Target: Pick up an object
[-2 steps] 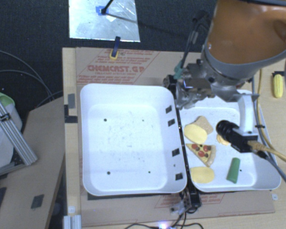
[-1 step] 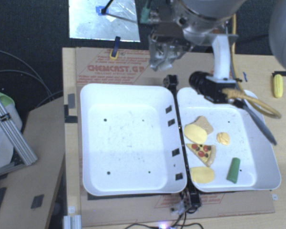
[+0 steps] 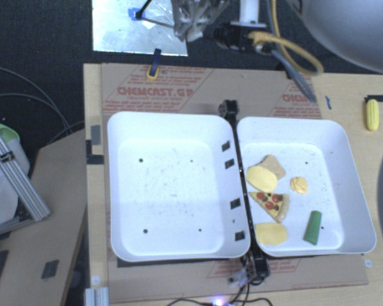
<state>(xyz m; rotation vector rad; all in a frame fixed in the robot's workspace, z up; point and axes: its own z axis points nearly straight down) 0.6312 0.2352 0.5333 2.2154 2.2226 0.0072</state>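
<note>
Pizza slice (image 3: 270, 204), right bin (image 3: 345, 171), cardboard bench (image 3: 179, 89)

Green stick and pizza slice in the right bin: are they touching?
Apart. The camera view shows bare white bin floor between the green stick and the pizza slice.

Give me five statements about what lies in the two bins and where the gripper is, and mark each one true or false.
1. The pizza slice lies in the right bin. True.
2. The green stick lies in the left bin. False: it lies in the right bin, near its front right corner.
3. The gripper is down inside the right bin. False: it is up beyond the bins' far edge.
4. The round yellow piece lies apart from the pizza slice. True.
5. The green stick touches the pizza slice. False: they lie apart.
</note>
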